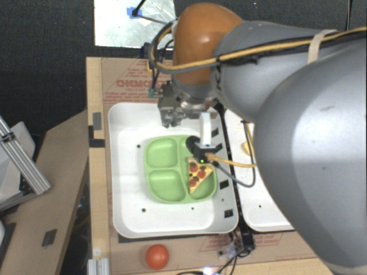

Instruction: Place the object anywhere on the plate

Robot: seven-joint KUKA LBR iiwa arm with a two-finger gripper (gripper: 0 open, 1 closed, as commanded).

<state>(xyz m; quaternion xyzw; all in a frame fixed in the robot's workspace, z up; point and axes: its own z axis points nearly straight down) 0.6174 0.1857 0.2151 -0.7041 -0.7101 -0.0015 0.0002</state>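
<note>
A green divided plate (166, 173) lies in the middle of the left white bin (129, 211). A toy pizza slice (198, 176) with red toppings rests in the plate's right compartment, apart from the gripper. My gripper (172, 117) hangs over the bin's far side, just beyond the plate's back rim. The big grey arm covers most of the right half of the view.
The right white bin (264, 211) is mostly hidden under the arm; a pale yellowish thing (246, 148) peeks out at its left side. An orange ball (156, 256) sits on the cardboard in front of the left bin. A metal frame (23, 159) stands at the far left.
</note>
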